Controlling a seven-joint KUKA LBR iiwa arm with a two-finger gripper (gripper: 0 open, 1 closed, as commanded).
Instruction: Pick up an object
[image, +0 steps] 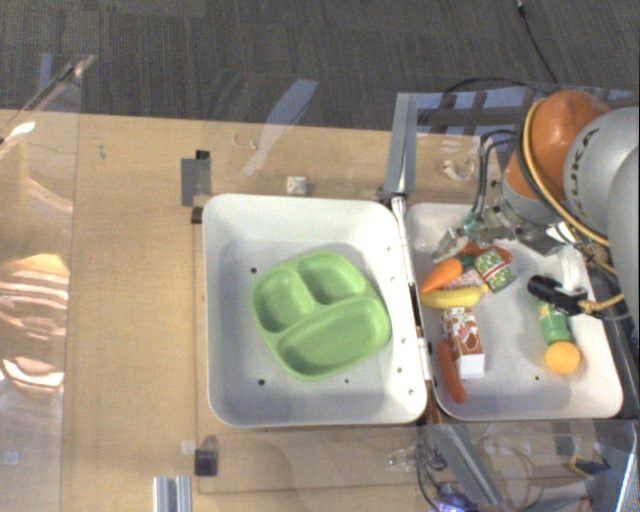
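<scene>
The right bin (520, 395) holds several toy foods. An orange carrot (446, 274) lies over a yellow banana (452, 296) near the bin's left wall. A green and red packet (492, 269) lies just right of them. Below are a red and white carton (465, 342) and a red sausage (451, 373). An orange ball (563, 358) and a green bottle (553, 325) sit at the right side. My gripper (474, 232) hangs at the bin's back edge, just above the carrot and the packet, with nothing seen between its parts.
The left bin (230, 390) holds a green divided plate (318, 314). A metal post (400, 140) rises between the bins at the back. The grey arm with its orange band (560, 140) comes in from the upper right over the right bin's back corner.
</scene>
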